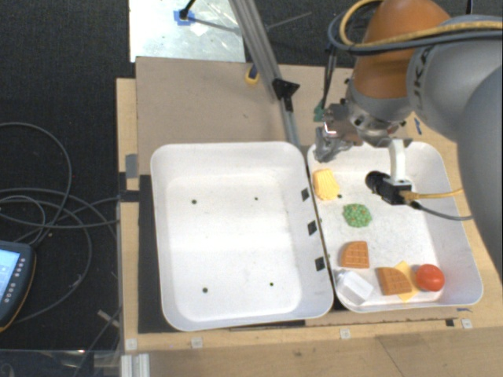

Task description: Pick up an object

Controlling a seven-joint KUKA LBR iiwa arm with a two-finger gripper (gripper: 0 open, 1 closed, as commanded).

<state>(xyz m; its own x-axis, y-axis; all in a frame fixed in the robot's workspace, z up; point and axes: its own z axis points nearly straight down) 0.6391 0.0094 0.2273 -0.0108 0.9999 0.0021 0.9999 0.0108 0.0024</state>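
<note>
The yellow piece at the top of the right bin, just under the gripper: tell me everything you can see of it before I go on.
The yellow piece is a small, blocky, bright yellow item that looks like plastic toy food, perhaps corn, with a faintly ridged top. It lies flat on the floor of the right bin, close to that bin's left wall, at the far end. The gripper sits just above it in the view; whether they touch cannot be told. The green piece lies apart from it, nearer the camera.

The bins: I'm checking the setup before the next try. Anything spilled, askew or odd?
Nothing stands out. The yellow piece, green piece, waffle, tomato and the rest all lie inside the right bin. The hand is at its far left corner.
</note>
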